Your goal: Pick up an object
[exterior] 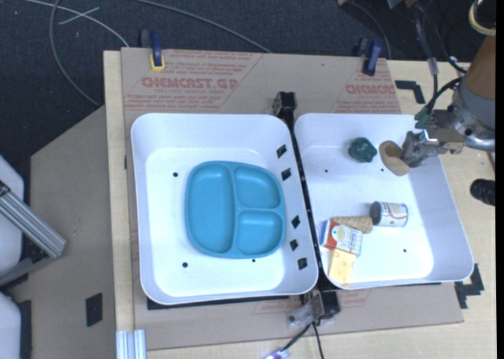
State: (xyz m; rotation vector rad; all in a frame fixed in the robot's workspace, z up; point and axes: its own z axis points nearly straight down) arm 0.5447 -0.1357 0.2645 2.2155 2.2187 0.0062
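In the right bin (441, 231) lie a dark green lump (362, 149), a tan rounded piece (391, 158), a small can on its side (390, 213), a tan cone-shaped piece (354, 223), a red-and-white carton (342, 237) and a yellow block (340, 265). My gripper (413, 149) hangs over the bin's far right part, reaching in from the right. The tan rounded piece sits right at its left tip, and I cannot tell whether it is gripped. The green lump lies a little further left, apart from the gripper.
The left bin (153, 153) holds a blue divided plate (235, 209). A black divider (293, 184) runs between the bins. Clamps (157, 57) hold the brown board at its far edge. Cables trail over the dark floor behind.
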